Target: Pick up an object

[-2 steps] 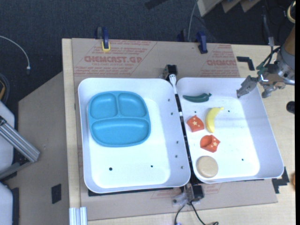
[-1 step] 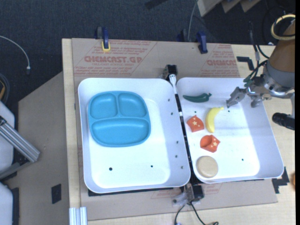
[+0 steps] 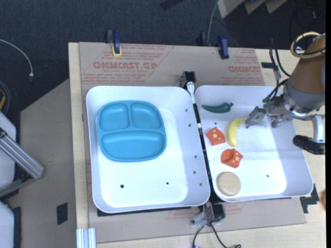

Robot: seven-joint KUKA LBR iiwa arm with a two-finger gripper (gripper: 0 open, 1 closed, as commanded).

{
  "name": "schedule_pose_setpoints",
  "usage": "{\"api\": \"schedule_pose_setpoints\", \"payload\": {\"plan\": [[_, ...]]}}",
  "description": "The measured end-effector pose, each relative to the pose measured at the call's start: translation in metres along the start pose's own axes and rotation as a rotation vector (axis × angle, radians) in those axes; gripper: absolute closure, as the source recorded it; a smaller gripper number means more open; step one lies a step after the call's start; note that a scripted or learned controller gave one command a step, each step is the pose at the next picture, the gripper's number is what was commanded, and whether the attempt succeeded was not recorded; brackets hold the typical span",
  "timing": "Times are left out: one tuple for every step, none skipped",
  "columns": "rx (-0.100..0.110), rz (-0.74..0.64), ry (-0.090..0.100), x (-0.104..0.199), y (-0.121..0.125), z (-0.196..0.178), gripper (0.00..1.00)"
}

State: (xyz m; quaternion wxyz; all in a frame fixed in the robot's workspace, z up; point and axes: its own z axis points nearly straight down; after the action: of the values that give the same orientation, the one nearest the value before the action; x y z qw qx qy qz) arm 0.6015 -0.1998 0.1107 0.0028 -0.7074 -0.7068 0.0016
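The right bin (image 3: 289, 185) holds several small objects. A dark green pepper (image 3: 217, 107) lies near its back-left, and a yellow banana-like piece (image 3: 234, 130) sits just below it. Two red pieces (image 3: 215, 136) (image 3: 231, 157) with yellow marks lie left of centre. A beige round disc (image 3: 228, 183) rests at the front-left corner. My gripper (image 3: 266, 119) hangs over the back-right part of this bin, just right of the yellow piece. Its fingers are spread open and nothing is between them.
A blue divided plate (image 3: 132, 129) lies in the left bin (image 3: 145, 195). A black ridge (image 3: 199, 133) separates the two bins. The arm's grey body and orange band (image 3: 307, 79) stand over the right bin's back-right corner. A black part (image 3: 310, 144) juts out at the right rim.
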Motion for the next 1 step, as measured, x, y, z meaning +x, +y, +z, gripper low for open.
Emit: {"api": "schedule_pose_setpoints", "payload": {"plan": [[-0.008,0.000,-0.003,-0.0003,0.0021,-0.0145,1.00]]}}
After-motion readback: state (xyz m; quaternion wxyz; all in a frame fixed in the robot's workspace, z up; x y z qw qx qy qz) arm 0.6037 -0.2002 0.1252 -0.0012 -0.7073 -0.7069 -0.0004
